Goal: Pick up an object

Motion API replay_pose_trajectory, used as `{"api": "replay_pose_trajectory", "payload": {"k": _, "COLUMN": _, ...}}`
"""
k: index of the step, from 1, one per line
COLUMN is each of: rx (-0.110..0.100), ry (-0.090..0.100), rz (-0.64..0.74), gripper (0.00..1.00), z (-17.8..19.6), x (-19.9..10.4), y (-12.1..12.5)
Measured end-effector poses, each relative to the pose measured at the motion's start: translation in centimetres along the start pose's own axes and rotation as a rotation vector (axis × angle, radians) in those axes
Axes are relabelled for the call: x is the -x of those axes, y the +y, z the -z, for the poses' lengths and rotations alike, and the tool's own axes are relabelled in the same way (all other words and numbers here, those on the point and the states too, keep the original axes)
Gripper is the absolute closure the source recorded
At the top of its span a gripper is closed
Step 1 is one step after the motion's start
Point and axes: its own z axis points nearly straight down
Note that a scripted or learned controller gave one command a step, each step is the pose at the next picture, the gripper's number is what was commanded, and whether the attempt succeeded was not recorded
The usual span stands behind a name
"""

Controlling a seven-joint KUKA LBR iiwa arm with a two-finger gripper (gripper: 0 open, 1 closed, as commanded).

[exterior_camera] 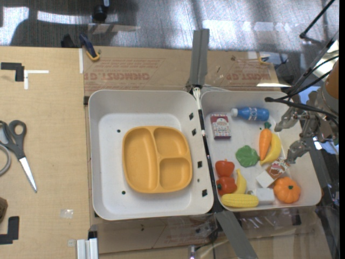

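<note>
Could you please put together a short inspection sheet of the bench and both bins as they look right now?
Surface: wooden bench bearing two white bins side by side, left bin and right bin.
Job's things: in the right bin, a blue bottle, red box, carrot, banana, green piece, red pepper, corn cob, orange pumpkin.
Clutter: yellow divided tray in the left bin; scissors on the bench to the left.
Grippers: gripper over the right bin's right side, nothing seen between its fingers.
Cables: dark cables at upper right.
Surroundings: cardboard behind the bins.
</note>
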Motion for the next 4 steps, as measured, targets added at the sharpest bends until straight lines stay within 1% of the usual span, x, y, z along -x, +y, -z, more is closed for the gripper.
{"api": "replay_pose_trajectory", "payload": {"k": 1, "rx": -0.004, "ry": -0.014, "rz": 0.086, "gripper": 0.00, "z": -11.2, "x": 4.3, "y": -3.1}}
{"api": "replay_pose_trajectory", "payload": {"k": 2, "rx": 0.001, "ry": -0.003, "rz": -0.013, "gripper": 0.00, "z": -12.9, "x": 3.3, "y": 1.5}}
{"api": "replay_pose_trajectory", "payload": {"k": 3, "rx": 0.000, "ry": 0.002, "rz": -0.193, "gripper": 0.00, "z": -13.0, "x": 2.3, "y": 6.7}}
{"api": "replay_pose_trajectory", "payload": {"k": 4, "rx": -0.001, "ry": -0.002, "rz": -0.189, "gripper": 1.00, "z": -12.0, "x": 2.5, "y": 6.8}}
